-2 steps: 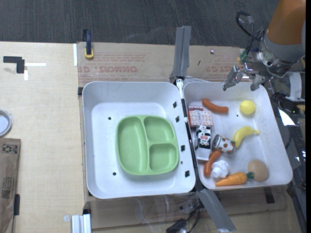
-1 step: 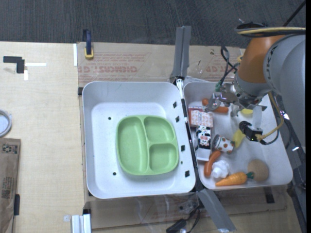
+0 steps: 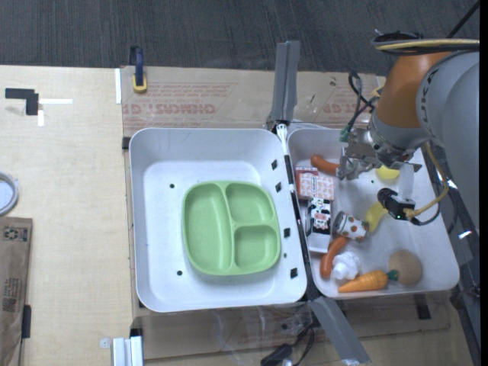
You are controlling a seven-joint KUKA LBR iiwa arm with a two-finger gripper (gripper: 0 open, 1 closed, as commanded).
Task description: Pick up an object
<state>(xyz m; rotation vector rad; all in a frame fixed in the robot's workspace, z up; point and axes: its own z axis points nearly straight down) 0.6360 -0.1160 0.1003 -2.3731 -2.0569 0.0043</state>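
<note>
Arm (image 3: pixel 427 90) comes in from 3 o'clock, wrist over the right bin (image 3: pixel 438 269) near its 12 o'clock wall. Gripper (image 3: pixel 352 166) hangs just below that wall; can't tell if the claw is open or closed, it's too dark and small against the wrist, and nothing visibly sits in it. Just at its 9 o'clock lies a small orange carrot (image 3: pixel 324 163), close to the bin's left edge. W/in the right bin the clutter runs along the 9 o'clock side and 6 o'clock rim: red box (image 3: pixel 306 183), black-and-white carton (image 3: pixel 319 218), yellow piece (image 3: pixel 374 216), another carrot (image 3: pixel 364 281), brown round thing (image 3: pixel 406 267), poss. a potato. Open white floor sits mid-bin toward 3 o'clock. Left bin (image 3: pixel 152 204) holds a green divided plate (image 3: pixel 231 227) at centre, w/ bare floor all round it to every wall.
</note>
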